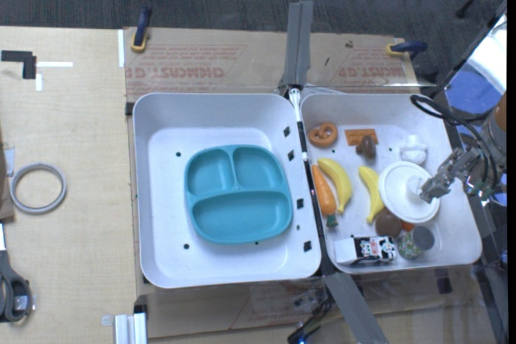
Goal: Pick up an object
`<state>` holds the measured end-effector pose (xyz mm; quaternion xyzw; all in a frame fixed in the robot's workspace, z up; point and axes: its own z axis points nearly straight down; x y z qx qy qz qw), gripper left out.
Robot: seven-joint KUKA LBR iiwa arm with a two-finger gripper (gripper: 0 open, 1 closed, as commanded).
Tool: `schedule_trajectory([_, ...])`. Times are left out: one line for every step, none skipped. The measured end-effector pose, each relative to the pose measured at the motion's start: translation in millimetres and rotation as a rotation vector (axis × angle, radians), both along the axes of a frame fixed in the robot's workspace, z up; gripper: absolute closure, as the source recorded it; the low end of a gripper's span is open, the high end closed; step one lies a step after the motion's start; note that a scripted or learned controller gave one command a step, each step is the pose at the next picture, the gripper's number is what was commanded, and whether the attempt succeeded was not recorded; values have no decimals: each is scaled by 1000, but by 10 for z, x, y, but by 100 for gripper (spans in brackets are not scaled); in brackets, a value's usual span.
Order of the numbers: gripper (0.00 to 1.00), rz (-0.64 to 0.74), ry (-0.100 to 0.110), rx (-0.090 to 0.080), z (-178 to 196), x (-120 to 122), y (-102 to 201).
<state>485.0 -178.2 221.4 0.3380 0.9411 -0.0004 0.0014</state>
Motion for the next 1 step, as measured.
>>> schedule_trajectory([100, -55, 3, 2, -1263, 35, 330])
